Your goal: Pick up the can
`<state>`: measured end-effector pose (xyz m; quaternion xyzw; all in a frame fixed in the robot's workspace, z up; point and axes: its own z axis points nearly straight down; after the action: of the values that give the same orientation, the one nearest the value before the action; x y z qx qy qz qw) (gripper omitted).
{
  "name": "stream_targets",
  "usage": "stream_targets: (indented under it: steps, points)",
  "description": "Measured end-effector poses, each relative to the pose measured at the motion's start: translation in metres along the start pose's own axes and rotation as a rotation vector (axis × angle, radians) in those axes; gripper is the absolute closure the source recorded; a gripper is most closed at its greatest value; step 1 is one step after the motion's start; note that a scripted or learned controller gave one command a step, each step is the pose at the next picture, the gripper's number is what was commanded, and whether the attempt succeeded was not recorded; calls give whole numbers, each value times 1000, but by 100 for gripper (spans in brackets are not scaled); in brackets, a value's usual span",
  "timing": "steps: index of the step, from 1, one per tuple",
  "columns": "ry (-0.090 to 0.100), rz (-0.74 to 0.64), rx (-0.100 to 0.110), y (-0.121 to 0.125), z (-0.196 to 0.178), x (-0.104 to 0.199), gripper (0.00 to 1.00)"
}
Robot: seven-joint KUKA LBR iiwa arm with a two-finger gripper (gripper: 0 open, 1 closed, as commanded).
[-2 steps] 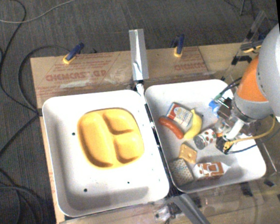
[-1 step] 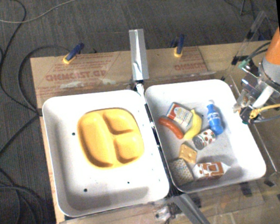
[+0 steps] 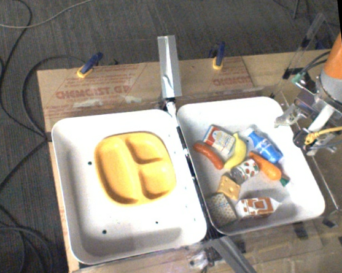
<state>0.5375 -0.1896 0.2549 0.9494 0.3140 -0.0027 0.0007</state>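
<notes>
The can [image 3: 244,171] is small, with a red and white label and a dark end. It lies on its side in the middle of the right bin [image 3: 303,206], wedged between a banana [image 3: 239,149], a carrot [image 3: 270,169] and a tan cracker [image 3: 228,186]. My gripper [image 3: 306,125] hangs over the right bin's right rim, above and to the right of the can and well apart from it. Nothing shows in its grasp. The orange band of the arm [image 3: 336,60] is at the right edge of the view.
The right bin also holds a blue container [image 3: 265,145], a red and white pouch [image 3: 219,140], a sausage [image 3: 207,156], a brown waffle-like piece [image 3: 220,206] and a small carton [image 3: 256,206]. The left bin [image 3: 84,236] holds a yellow divided plate [image 3: 135,166]. A metal bar [image 3: 170,71] stands behind the bins.
</notes>
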Motion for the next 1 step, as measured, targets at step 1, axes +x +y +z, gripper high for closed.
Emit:
stream_targets:
  steps: [1]
  points:
    - [2,-172,5,-63,108,-15,0]
